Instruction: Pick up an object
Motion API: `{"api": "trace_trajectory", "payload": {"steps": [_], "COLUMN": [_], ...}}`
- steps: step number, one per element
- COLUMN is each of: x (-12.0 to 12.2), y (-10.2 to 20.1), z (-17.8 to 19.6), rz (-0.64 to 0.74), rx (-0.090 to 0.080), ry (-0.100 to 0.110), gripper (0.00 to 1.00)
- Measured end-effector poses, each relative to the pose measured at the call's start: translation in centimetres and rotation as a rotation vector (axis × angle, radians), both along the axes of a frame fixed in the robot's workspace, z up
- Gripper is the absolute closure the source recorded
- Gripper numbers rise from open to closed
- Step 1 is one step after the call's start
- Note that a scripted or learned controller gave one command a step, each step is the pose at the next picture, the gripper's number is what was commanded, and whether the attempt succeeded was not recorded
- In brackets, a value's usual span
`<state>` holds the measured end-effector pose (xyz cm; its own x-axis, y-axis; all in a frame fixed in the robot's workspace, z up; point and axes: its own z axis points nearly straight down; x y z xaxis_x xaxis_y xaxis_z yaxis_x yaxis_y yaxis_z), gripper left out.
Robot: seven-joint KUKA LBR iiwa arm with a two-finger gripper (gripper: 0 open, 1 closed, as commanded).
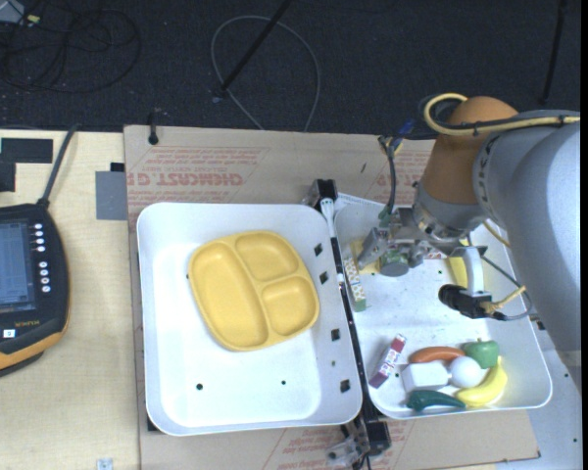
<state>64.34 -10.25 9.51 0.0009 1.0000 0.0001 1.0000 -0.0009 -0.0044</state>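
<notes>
End effector point(392, 255) low in the right bin point(529, 385), near its upper-left corner.
Whether it grasped anything I could not tell; the toy banana point(485, 388), white egg point(465, 370) and other play food (clustered together) lay at the bin's lower edge, the yellow divided plate point(253, 288) in the left bin point(167, 360).

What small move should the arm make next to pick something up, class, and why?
Probably shift toward the near corner of the right bin. The gripper sits at the bin's far left part, while the banana and other toys are clustered in that corner.
</notes>
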Motion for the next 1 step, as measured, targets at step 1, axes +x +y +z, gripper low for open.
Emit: {"api": "trace_trajectory", "payload": {"steps": [1], "x": [0.2], "y": [-0.86], "z": [-0.58], "rz": [0.001], "rx": [0.004], "ry": [-0.003], "gripper": [0.0]}}
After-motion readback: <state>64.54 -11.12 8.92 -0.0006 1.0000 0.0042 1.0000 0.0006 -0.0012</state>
